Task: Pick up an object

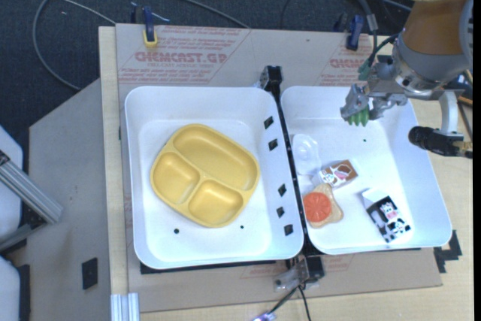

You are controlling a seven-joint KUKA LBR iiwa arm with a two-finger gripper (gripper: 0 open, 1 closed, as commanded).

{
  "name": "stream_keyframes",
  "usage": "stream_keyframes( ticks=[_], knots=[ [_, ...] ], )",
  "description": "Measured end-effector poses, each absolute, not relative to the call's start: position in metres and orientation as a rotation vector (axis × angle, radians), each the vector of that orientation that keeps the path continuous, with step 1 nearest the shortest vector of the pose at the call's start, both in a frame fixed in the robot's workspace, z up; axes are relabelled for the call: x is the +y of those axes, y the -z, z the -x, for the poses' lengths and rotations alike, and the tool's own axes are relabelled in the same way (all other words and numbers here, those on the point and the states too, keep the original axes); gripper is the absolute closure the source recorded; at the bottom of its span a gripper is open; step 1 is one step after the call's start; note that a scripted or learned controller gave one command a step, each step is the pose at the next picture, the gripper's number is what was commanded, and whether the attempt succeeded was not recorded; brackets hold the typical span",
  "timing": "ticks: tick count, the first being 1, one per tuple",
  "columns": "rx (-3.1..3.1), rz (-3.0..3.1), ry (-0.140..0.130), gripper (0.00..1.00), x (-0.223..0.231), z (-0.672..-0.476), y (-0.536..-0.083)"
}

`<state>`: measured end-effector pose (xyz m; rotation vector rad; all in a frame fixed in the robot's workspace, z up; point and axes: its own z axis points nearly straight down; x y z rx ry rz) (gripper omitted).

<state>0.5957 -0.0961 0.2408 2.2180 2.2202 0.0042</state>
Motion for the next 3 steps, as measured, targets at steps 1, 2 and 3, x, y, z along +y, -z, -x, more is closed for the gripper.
stream_keyframes(
  ticks=[1, 2, 3],
  knots=[
    [2.229, -2.214, -0.005, 1.00, -0.041, -0.610, -0.248],
    [2.226, -2.216, -0.003, 1.00, 0.000, -0.627, -0.242],
    [2.227, -2.216, -0.002, 1.00, 0.047, -0.640, -0.228]
  ],
)
